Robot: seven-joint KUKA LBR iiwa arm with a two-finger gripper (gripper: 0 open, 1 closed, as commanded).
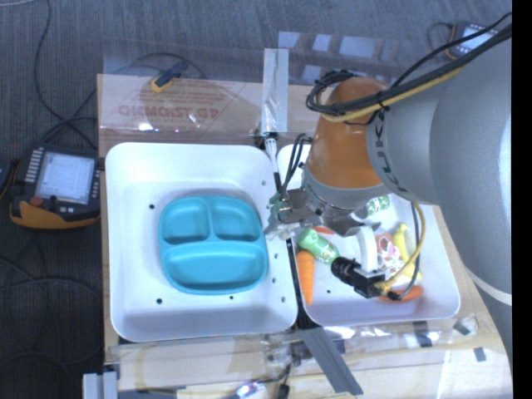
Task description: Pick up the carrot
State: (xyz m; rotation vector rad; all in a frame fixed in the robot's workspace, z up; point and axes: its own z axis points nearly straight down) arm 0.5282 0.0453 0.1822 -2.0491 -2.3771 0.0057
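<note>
Tool [291,210], perhaps above carrot [305,278]

Dark grey carpet floor [166,15] all around the bench; thin cables [41,65] trail across it at upper left; a handheld control pad [54,188] with a lit screen and orange-yellow edge lies on the floor at far left, just beside the bench; wooden bench top [125,90] shows along the back, with a clear plastic sheet [174,106] bearing faint red lettering on it; light is even, glare on the plastic; tape strips [432,335] at the bench's front right edge.
</note>
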